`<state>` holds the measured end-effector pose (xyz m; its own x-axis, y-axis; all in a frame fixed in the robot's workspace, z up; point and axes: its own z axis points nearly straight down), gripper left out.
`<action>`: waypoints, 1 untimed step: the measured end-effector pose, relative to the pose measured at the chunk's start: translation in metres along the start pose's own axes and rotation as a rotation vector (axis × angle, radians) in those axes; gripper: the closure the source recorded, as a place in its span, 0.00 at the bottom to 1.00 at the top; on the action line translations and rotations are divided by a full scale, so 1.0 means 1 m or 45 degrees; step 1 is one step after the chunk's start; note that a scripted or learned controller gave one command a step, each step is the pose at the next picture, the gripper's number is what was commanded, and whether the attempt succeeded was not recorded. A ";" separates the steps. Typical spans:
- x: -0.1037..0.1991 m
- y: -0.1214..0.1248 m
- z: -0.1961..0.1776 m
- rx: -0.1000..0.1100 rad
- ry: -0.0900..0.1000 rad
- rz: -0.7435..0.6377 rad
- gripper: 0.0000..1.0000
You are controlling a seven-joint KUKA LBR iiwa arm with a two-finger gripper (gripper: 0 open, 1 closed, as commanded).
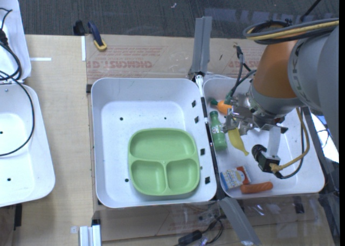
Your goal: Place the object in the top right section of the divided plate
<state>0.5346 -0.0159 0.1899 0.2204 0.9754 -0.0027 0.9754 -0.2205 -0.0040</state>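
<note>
A green divided plate lies in the left bin, its sections bare. The arm reaches into the right bin, and my gripper hangs low over that bin's left side. Beneath and beside it lie a yellow banana-like piece and a green bottle. An orange item sits just behind the gripper. The wrist hides the fingertips.
A carrot and a small printed packet lie at the right bin's front. A black cable end with a yellow cord hangs from the arm. A white tub stands at the far left. A blue-and-yellow clamp sits at the bench's back edge.
</note>
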 end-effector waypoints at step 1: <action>-0.023 -0.025 0.000 0.000 0.001 -0.204 1.00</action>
<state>0.5048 -0.0331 0.1904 0.0621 0.9981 -0.0012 0.9981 -0.0621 -0.0043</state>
